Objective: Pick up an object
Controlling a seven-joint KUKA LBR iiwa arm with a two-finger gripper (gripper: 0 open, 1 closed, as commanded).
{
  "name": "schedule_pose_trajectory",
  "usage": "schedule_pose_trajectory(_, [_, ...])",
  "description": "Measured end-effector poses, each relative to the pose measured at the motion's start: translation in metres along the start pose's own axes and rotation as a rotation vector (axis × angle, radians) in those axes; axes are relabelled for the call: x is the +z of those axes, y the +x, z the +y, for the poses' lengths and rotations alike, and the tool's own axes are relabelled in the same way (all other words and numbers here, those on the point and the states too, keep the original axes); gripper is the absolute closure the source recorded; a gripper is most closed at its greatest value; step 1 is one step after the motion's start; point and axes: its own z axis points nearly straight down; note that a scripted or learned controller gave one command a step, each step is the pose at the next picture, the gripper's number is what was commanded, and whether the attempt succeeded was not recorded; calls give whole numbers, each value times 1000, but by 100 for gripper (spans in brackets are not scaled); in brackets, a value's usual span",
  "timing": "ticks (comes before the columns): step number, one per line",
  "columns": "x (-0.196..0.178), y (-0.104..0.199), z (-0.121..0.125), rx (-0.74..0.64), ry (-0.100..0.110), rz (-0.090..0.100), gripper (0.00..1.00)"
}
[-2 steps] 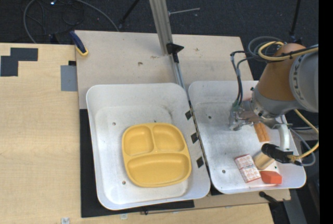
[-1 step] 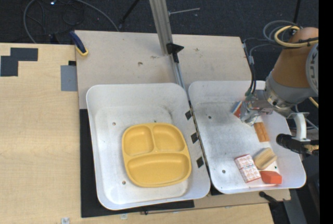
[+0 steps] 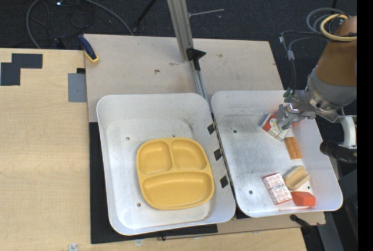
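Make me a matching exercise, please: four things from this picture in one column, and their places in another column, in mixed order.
Things:
1. yellow divided plate
2. gripper
3. red and white packet
4. blue and yellow tool

Places:
A. near corner of the right bin
B. on the board behind the bins, far left
C. in the left bin
D. over the right bin's far part, at a small packet

Pairs: 1-C, 2-D, 3-A, 4-B

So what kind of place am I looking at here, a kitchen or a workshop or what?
Most likely a robotics lab test bench, not a kitchen. Two shallow white bins sit side by side: the left bin holds a yellow divided plate, and the arm's pincer hangs over the right bin. Loose cables trail across the dark floor behind.
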Motion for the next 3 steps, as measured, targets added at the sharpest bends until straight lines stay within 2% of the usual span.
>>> schedule_pose_trajectory(1, [-11, 49, 1, -3, 3, 2, 100])
schedule_pose_trajectory(3, [5, 162, 12, -3, 6, 2, 100])
